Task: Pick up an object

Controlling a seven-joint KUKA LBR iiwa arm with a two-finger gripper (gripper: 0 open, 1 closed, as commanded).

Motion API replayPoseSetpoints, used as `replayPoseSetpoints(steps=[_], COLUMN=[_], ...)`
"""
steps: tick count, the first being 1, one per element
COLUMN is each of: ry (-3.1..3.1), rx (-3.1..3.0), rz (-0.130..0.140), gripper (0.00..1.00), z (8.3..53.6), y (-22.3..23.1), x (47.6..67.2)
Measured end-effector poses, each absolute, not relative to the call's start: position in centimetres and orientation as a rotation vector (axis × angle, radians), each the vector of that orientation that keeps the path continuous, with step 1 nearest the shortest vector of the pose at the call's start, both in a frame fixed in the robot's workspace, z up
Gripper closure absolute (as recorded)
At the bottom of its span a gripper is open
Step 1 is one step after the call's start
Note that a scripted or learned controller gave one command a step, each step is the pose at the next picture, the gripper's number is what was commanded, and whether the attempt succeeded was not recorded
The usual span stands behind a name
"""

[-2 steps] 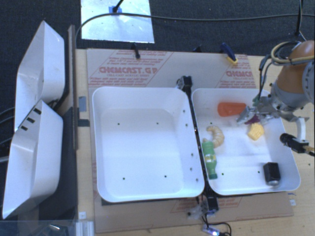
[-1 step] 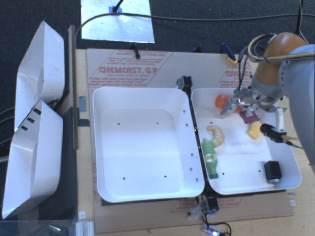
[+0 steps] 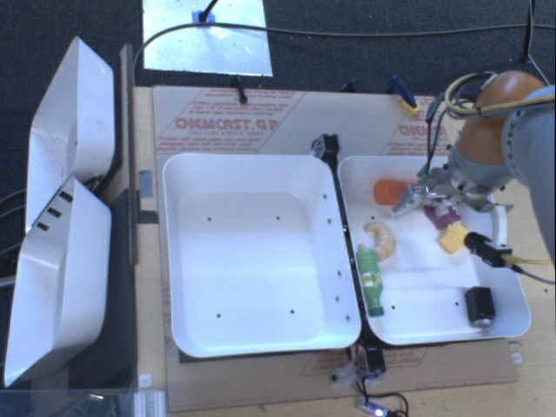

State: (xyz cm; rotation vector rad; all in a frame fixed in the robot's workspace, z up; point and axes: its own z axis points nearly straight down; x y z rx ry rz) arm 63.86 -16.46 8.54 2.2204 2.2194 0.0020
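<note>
Toward the far side of the right bin (image 3: 512,320), the jaws (image 3: 426,196) are hanging low over the floor, just beside an orange block (image 3: 390,190); whether they are spread or closed I cannot tell, since the metal parts are blurring together there. Nothing is showing between them, so I am judging the pick as not yet made.

The orange block is sitting closest to the jaws, on their left, and I am treating it as the likely target. It is looking like a small toy piece, rounded at the edges and bright orange-red, probably light and stiff, with a smooth skin that may be slipping under a weak pinch. Taking it across its shorter width, squarely, is looking safest.

Other choices are lying in the same bin. A yellow wedge (image 3: 451,239) and a purple piece (image 3: 439,215) are sitting close together under the wrist, the purple one partly hidden. A pale croissant-shaped toy (image 3: 380,238) is curling near the bin's left wall, touching or almost touching the top of a green bottle (image 3: 371,282), which is lying on its side and could be rolling if nudged. A black can (image 3: 479,306) is resting in the near right corner, well apart from the rest.

The left bin (image 3: 174,233) is standing alongside on the bench (image 3: 217,120).
</note>
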Motion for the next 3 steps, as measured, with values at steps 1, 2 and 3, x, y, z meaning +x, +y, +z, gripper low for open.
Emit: replayPoseSetpoints(steps=[1,2,3], ry=[2.221,2.229,2.227], rx=[2.229,2.232,2.232], rz=[-0.018,-0.018,-0.019], gripper=[0.0,1.0,0.0], z=[8.3,9.11,9.11], y=[-15.0,-14.66,-14.77], x=[66.45,66.34,66.34])
